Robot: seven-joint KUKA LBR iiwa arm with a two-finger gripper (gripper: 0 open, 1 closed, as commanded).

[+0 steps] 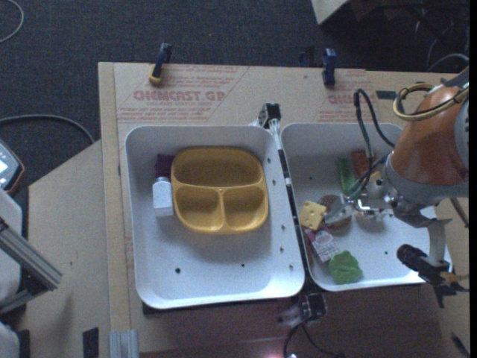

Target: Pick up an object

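Observation:
The right bin (pixel 317 151) holds several small items. A yellow holed block (pixel 312 215) lies by its left wall, with a brown round piece (pixel 332 203) just beside it. Below them sit a red-and-white packet (pixel 323 245) and a green lump (pixel 345 267). A long green piece (pixel 346 176) and an orange piece (pixel 361 161) lie toward the back. My gripper (pixel 350 209) hangs low over the middle of this bin, right next to the brown round piece. The arm's orange and grey body (pixel 428 151) hides the bin's right part.
The left bin (pixel 216 263) carries a yellow divided plate (pixel 220 189), a small white bottle (pixel 162 197) at its left and a dark purple item (pixel 164 162) behind that. Clamps (pixel 159 63) and cables (pixel 361 110) line the board's back edge.

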